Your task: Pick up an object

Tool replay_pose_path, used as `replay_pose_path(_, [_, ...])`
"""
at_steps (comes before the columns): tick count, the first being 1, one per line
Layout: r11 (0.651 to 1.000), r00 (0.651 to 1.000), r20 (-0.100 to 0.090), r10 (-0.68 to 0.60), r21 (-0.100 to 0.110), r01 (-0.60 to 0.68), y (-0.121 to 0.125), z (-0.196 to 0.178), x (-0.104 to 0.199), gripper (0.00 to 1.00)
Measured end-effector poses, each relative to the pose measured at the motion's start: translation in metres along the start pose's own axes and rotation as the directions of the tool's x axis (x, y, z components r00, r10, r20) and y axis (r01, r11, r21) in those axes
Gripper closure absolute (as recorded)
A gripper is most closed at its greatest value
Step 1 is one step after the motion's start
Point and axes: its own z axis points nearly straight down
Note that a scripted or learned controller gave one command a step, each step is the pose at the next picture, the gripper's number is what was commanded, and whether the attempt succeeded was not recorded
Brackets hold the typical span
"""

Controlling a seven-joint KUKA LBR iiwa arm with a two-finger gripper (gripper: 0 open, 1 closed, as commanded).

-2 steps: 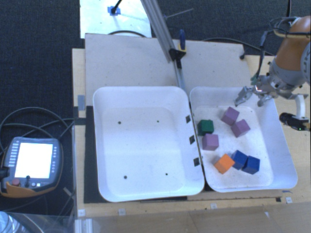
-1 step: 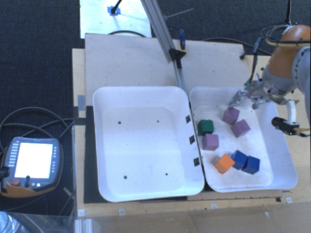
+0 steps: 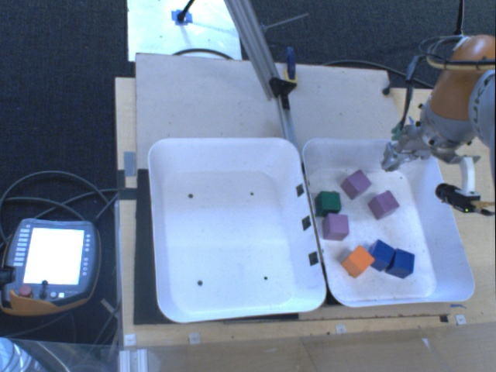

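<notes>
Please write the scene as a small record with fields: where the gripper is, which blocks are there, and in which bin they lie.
gripper position: gripper above the far edge of the right bin
purple blocks: three, right bin
green block: one, right bin, near the divider side
orange block: one, right bin
blue blocks: two, touching, beside the orange block
left bin: no blocks
held object: none seen

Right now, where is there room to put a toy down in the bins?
The left bin has a wide bare floor between its walls. In the right bin, the cubes crowd the middle: purple cubes, green cube, orange cube. Only thin strips along its walls are bare.
</notes>
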Motion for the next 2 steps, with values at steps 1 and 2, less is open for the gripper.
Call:
replay_pose_path(1, [1.000, 1.000, -0.002, 0.001, 0.012, -0.001, 0.012, -0.054, -0.006, 1.00])
replay_pose_path(2, [1.000, 1.000, -0.002, 0.002, 0.012, -0.001, 0.015, -0.099, -0.007, 1.00])
